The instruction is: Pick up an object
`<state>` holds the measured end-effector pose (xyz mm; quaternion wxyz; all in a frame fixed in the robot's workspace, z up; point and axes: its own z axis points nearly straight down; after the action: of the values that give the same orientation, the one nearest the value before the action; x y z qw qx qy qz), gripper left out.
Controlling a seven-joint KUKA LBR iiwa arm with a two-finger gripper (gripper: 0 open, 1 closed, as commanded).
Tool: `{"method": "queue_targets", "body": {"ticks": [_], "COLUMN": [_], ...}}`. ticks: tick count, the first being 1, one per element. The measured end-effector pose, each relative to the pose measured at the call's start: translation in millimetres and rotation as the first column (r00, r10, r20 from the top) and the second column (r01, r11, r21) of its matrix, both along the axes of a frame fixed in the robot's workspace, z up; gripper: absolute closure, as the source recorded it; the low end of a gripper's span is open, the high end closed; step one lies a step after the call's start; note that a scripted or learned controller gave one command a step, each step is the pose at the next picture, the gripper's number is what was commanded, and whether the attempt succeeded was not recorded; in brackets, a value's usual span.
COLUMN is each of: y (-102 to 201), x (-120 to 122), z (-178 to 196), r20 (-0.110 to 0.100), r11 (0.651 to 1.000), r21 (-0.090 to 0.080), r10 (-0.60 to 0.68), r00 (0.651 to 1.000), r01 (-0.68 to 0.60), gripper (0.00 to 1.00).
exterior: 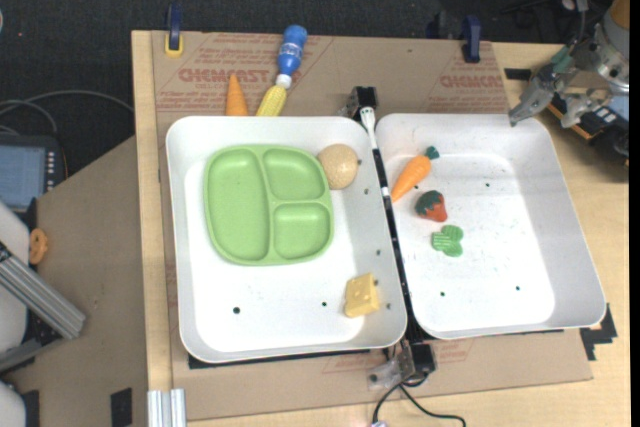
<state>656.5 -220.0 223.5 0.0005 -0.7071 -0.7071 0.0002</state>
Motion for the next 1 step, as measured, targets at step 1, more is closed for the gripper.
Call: {"method": "queue_targets", "body": {"ticks": [1], "y": [0.7], "x": [-34.6], "z": [-139.0], "r20": [-0.004], "r11": [1.000], "r21": [0.011], "r10": [0.001], "r00": [1.000], "r01": [-0.001], "gripper": [0.00]}}
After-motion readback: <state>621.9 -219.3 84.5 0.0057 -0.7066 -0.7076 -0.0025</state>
